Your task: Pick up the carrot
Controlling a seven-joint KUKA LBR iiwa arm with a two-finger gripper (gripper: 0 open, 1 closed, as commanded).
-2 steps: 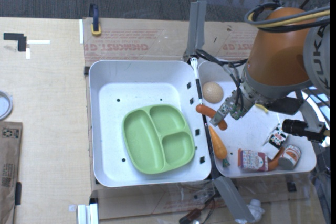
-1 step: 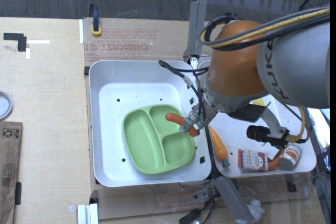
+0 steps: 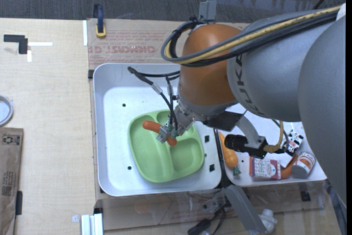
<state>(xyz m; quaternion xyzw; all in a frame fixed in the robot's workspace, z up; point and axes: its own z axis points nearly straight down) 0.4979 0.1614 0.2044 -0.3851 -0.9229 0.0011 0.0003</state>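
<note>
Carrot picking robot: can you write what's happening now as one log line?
task: pick up carrot | carrot: lying in green tray, left bin | gripper: at carrot's right end | lifted: not yet

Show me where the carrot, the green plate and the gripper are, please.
carrot [image 3: 150, 126]: camera view, on its orange end left of the gripper.
green plate [image 3: 147, 154]: camera view, on its bare left compartment.
gripper [image 3: 166, 135]: camera view, between its fingertips at the carrot.

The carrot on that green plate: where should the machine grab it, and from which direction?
Best around the middle of the carrot, from straight above. It lies flat and slim across the green plate, so the end effector would likely close across its narrow width.
</note>
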